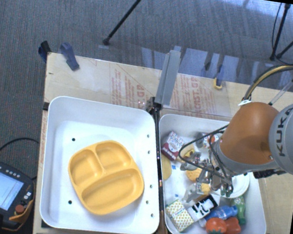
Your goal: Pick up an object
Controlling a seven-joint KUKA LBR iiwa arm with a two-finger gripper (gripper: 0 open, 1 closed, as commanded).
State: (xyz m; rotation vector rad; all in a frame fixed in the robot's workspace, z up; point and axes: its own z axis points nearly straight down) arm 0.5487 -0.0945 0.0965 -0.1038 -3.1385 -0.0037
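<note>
My gripper (pixel 209 180) hangs low in the right bin (pixel 261 214), under the orange wrist band (pixel 248 134), among cluttered objects. Just left of it lies a yellow item (pixel 192 174). In front of it sits a black-and-white piece (pixel 204 205), with a checkered box (pixel 180 215) at the bin's front left. A blue bottle (pixel 224 213), a red-orange object (pixel 223 226) and a green item (pixel 240 209) lie at the front right. A red-and-white packet (pixel 174 144) rests at the back left. The wrist hides what lies directly beneath it.
The left bin (pixel 56 127) holds a yellow divided plate (pixel 106 175). A white disc (pixel 240 187) lies beside the gripper on the right. Cables loop around the wrist. A grey post (pixel 167 81) stands behind the bins' shared wall.
</note>
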